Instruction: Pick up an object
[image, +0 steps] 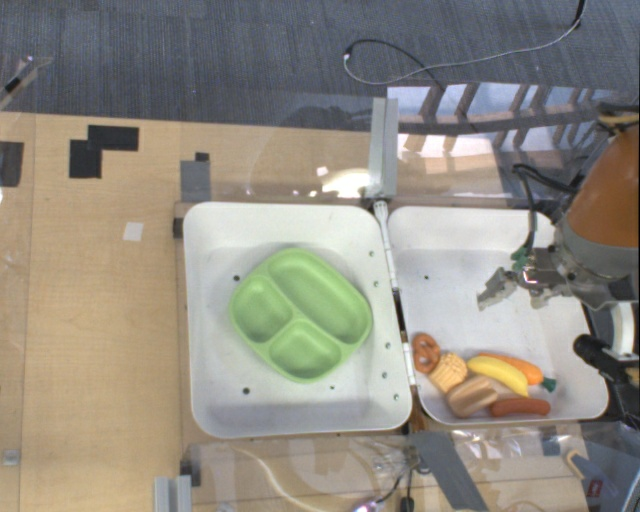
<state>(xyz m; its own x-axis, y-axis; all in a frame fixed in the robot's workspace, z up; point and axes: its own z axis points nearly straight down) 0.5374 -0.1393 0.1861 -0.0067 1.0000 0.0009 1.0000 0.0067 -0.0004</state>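
Nothing picked yet: gripper (508, 284) hangs over the right bin (450, 235) with fingers spread and holding nothing, toy food pile incl. banana (500, 371) sitting untouched at the bin's near edge.

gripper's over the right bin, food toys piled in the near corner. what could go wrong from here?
1. The banana, carrot, corn, pretzel and sausage lie touching, so a grasp may catch two or slip.
2. They crowd the right bin's near wall, where the gripper may strike it.
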